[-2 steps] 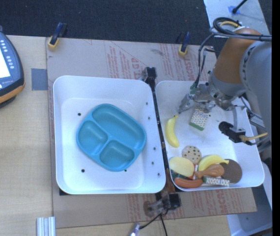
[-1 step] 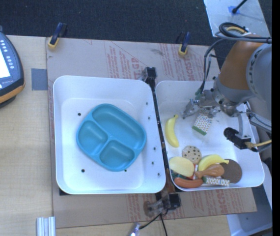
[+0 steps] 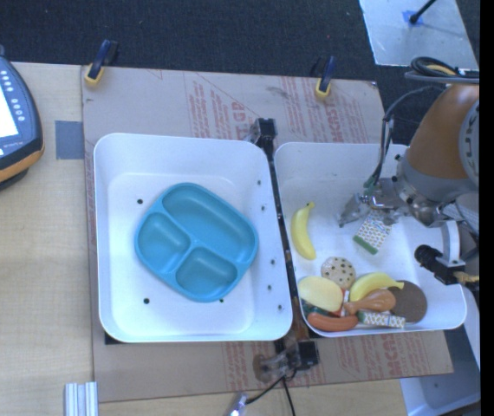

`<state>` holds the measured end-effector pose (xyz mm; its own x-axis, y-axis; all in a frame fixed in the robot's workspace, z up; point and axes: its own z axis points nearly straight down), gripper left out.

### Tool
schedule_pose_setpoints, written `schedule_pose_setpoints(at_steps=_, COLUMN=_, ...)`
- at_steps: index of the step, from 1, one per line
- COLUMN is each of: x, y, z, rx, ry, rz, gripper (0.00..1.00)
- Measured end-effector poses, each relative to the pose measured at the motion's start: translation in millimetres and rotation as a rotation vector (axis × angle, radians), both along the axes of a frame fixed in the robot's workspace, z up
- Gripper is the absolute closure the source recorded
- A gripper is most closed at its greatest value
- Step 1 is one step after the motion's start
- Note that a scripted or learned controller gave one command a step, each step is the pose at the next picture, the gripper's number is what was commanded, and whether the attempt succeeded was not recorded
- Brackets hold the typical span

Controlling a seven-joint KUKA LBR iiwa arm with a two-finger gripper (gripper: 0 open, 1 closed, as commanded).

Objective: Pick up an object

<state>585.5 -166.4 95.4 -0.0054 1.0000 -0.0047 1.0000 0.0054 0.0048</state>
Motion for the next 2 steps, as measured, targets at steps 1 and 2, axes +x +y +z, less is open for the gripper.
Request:
schedule_pose_setpoints(at_steps=1, x=73.6, y=56.1, z=0.4, rx=0.002, ry=-0.002, rz=0.001, gripper=0.00)
schedule_pose_setpoints(at_steps=2, x=-12.3, y=36.5, z=-0.4, rx=0.000, ry=0.003, rz=0.000, gripper=0.00)
